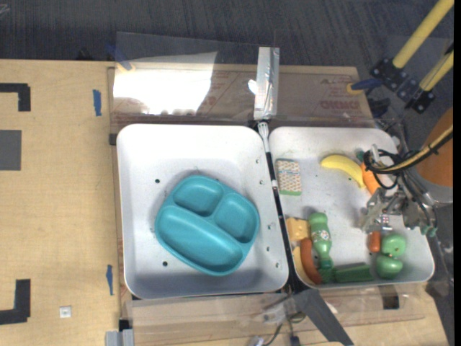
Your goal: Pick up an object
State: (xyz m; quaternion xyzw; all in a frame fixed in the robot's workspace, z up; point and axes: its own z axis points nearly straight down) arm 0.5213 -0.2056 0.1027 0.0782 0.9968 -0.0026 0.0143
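On the tabletop (57,193) the left bin (137,157) holds a teal divided plate (207,224), while in the right bin (317,146) the gripper (380,218) hangs over small toys, near a banana (341,166) and green fruit (389,265).

I count two white bins (137,215), one teal divided plate (207,224), one banana (343,167), two green apples (390,256).
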